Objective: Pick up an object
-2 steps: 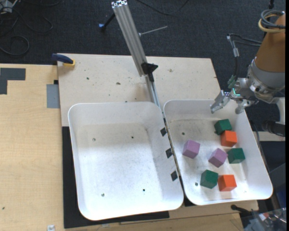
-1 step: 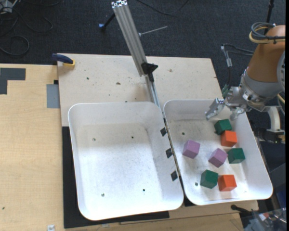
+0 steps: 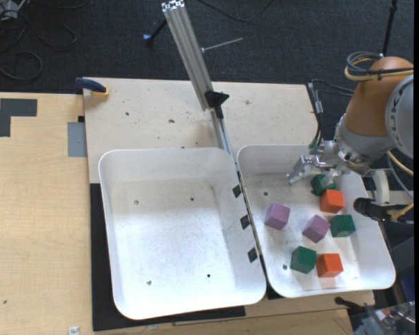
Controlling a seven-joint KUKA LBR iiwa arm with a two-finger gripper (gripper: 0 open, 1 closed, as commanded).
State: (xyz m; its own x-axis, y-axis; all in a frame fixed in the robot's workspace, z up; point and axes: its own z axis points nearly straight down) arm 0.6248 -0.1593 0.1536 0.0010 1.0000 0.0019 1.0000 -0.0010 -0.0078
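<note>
Tool [image 3: 309, 170] low in right bin [image 3: 377, 279] (opening unclear), beside green block [image 3: 324, 184].

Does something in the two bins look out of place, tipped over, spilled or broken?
Nothing stands out. The blocks all lie inside the right bin: two purple, two orange and several green, loosely scattered, none on a rim or outside. The gripper hangs above that bin's far end, next to a green block.

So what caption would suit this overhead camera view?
Robot gripper poised over a green block among colored blocks in the right bin.
</note>
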